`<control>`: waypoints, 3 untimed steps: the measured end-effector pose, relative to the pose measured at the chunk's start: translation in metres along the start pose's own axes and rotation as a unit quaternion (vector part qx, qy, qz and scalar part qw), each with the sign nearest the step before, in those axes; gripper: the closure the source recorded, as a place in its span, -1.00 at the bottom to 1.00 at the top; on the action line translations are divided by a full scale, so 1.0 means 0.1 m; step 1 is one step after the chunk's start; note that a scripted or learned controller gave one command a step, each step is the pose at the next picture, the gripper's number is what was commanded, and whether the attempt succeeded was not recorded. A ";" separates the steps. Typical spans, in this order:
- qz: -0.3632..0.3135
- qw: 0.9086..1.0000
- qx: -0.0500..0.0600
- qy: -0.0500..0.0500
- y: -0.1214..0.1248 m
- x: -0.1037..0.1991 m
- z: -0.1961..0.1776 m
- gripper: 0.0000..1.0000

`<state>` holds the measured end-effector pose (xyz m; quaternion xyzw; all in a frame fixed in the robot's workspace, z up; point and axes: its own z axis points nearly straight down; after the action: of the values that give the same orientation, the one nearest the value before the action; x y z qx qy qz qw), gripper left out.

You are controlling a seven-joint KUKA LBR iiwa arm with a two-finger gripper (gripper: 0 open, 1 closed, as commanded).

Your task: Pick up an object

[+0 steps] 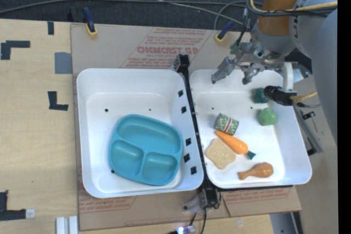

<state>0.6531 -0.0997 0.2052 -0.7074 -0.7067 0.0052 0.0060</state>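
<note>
White plastic, two bins side by side. Gripper [235, 73] hangs over the far edge of the right bin [285, 172], fingers spread, nothing between them: approach step, pick not yet made. Next move calls for descent onto one item. Right bin holds a small can [226, 124], carrot [232, 142], bread slice [220, 154], drumstick [256, 171] and a green piece [267, 116], possibly a fruit. Left bin [90, 85] holds a blue divided plate [145, 149].
</note>
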 end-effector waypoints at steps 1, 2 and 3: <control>-0.001 1.000 -0.007 -0.001 0.03 0.00 -0.09 -1.00; -0.001 1.000 -0.006 -0.001 0.06 -0.01 0.54 -1.00; -0.001 1.000 -0.005 -0.001 0.02 -0.04 1.18 -1.00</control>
<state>0.6536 -0.1033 0.0872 -0.7066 -0.7076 0.0027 0.0015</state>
